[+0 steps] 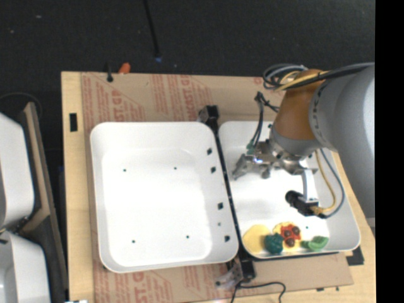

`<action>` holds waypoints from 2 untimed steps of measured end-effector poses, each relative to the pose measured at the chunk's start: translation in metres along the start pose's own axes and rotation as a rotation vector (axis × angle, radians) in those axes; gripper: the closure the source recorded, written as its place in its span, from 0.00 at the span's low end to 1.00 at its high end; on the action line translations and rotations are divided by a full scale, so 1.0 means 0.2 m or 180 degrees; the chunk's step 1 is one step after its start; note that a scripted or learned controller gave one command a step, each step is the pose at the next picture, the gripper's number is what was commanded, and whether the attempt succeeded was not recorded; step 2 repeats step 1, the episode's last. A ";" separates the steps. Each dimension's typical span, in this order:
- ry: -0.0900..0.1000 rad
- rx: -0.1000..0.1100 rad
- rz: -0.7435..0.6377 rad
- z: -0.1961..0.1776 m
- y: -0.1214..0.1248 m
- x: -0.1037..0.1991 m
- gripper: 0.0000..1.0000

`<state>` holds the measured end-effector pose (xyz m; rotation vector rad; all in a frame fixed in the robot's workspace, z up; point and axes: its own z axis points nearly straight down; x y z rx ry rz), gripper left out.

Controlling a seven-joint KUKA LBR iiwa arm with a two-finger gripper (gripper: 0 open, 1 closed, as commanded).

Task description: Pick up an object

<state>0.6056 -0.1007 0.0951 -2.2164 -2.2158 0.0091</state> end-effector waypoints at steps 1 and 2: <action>-0.0003 -0.0026 0.0005 -0.03 -0.28 -0.01 0.00; -0.0003 -0.0026 0.0005 -0.03 -0.28 -0.01 0.00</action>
